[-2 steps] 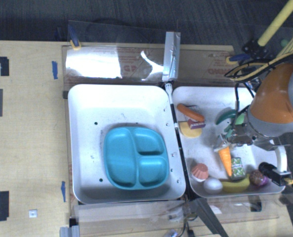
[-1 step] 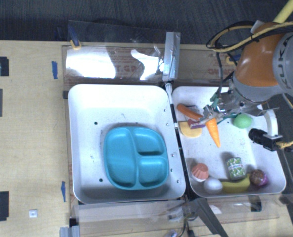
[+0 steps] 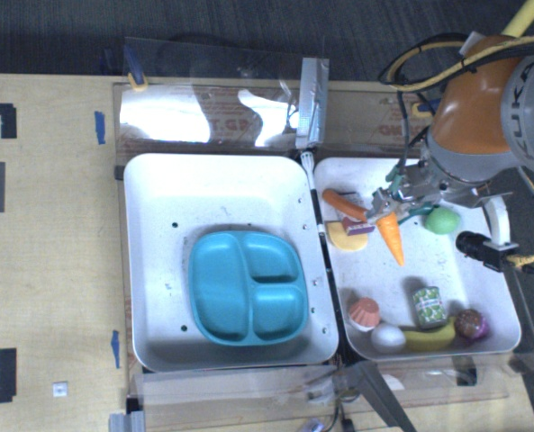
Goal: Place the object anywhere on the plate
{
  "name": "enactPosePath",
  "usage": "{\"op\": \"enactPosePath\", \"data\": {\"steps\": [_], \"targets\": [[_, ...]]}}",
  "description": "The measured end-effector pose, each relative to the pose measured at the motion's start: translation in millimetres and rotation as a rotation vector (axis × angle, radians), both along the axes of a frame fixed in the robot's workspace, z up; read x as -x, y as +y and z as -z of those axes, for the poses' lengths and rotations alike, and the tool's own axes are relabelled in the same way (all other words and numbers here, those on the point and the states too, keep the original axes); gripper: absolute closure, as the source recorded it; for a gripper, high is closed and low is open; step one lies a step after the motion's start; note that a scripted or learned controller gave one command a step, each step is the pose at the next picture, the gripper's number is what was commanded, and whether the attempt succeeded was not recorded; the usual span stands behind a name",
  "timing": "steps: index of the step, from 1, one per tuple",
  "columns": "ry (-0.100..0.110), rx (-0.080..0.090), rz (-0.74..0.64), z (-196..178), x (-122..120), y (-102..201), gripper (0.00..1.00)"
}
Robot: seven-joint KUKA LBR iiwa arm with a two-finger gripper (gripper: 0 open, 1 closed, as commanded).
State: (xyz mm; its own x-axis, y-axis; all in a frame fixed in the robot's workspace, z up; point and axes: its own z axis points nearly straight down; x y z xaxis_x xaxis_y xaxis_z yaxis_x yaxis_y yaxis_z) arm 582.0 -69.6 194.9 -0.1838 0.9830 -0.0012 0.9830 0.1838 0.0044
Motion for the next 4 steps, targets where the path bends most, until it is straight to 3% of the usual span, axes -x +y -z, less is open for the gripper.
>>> {"op": "enactPosePath", "data": {"steps": [1, 2, 3, 4], "targets": [[-0.001, 0.001, 0.037, -65, 4, -25, 1.0], [0.01, -0.002, 0.304, 12, 84, 7, 1.0], [0.005, -0.001, -0.125, 11, 71, 80, 1.0], [0.007, -0.001, -0.341, 11, 83, 158, 1.0]]}}
